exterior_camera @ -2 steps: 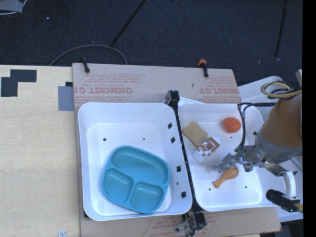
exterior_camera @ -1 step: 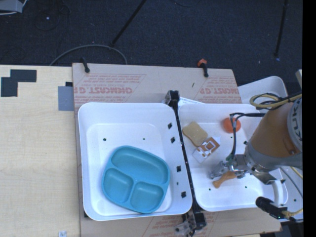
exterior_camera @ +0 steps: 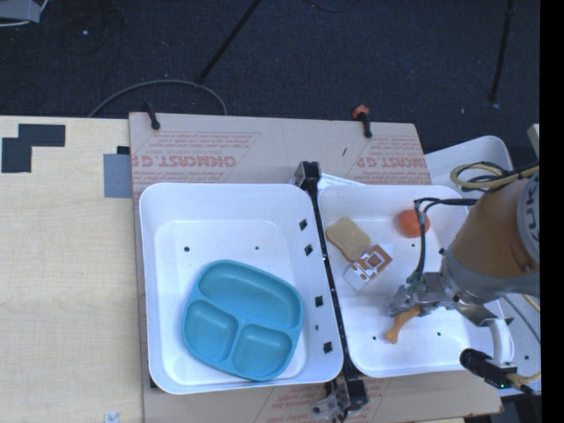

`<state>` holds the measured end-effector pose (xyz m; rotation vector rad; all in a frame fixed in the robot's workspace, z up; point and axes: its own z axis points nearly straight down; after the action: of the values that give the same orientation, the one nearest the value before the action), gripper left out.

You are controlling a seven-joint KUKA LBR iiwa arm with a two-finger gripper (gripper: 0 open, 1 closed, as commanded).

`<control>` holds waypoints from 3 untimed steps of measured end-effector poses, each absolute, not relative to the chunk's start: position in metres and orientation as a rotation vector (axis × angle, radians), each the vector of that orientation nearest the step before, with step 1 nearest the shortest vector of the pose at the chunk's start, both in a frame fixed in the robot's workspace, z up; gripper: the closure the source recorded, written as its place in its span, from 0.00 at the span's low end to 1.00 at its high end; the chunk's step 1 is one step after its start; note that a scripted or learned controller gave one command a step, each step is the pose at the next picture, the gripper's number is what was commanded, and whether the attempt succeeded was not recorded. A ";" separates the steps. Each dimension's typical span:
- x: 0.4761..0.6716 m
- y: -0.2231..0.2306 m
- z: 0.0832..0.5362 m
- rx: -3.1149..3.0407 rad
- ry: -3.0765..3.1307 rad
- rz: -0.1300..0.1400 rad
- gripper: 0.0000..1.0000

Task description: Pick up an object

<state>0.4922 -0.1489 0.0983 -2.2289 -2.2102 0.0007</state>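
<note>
In the right-hand shallow white bin (exterior_camera: 361,359), toward its five o'clock region, we see a small tan, stick-like object (exterior_camera: 399,325) lying on the floor, tilted so that its upper end points to about one o'clock. That upper end meets the two-finger gripper (exterior_camera: 407,301) of the grey arm (exterior_camera: 489,245), which enters from three o'clock; the metal fingers sit directly over the stick's tip, and we cannot tell how far apart they stand or whether the stick lies between them. At eleven o'clock from the stick we note a clear flat packet with an orange-and-white printed square (exterior_camera: 368,266), and touching its upper-left edge a tan, rounded rectangular block resembling a sponge (exterior_camera: 347,236). At twelve o'clock from the gripper, near the bin's far wall, rests a small orange ball-like object (exterior_camera: 408,223), well apart from the stick. In the left-hand shallow white bin (exterior_camera: 159,236), at nine o'clock across the black central divider (exterior_camera: 319,271), lies a blue plastic plate with three compartments (exterior_camera: 241,319).
</note>
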 end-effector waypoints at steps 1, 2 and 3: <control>0.499 -0.147 0.142 -2.220 -2.224 -0.001 1.00; 0.508 -0.144 0.189 -2.221 -2.224 -0.002 1.00; 0.509 -0.146 0.253 -2.222 -2.226 -0.003 1.00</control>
<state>0.5092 -0.1457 0.2526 -2.2225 -2.2259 -0.0034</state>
